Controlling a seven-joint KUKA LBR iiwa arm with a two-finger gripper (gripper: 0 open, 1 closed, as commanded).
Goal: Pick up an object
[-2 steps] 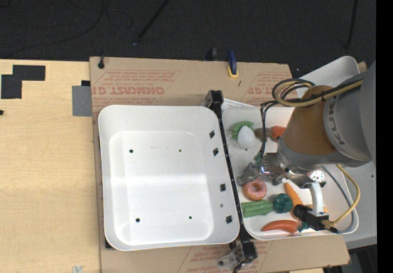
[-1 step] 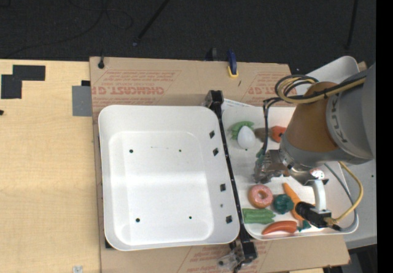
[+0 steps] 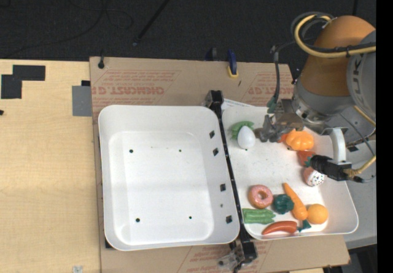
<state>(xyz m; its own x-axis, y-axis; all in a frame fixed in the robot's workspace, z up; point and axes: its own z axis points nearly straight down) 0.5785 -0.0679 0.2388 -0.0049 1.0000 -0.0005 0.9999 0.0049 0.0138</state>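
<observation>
The tool [image 3: 270, 132], its state impossible to tell here, hangs low in the right bin [image 3: 350, 216], just right of the white egg [image 3: 246, 138], the nearest pick.

Even, fairly bright light falls from above, leaving only soft, short shadows. The left bin [image 3: 159, 173] shows mild glare along its rim and floor. The floor behind the bench [image 3: 43, 161] stays dark. Detail is slightly soft and grainy throughout.

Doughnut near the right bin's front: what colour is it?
Pink doughnut, with a tan hole edge; camera view shows it best.
</observation>
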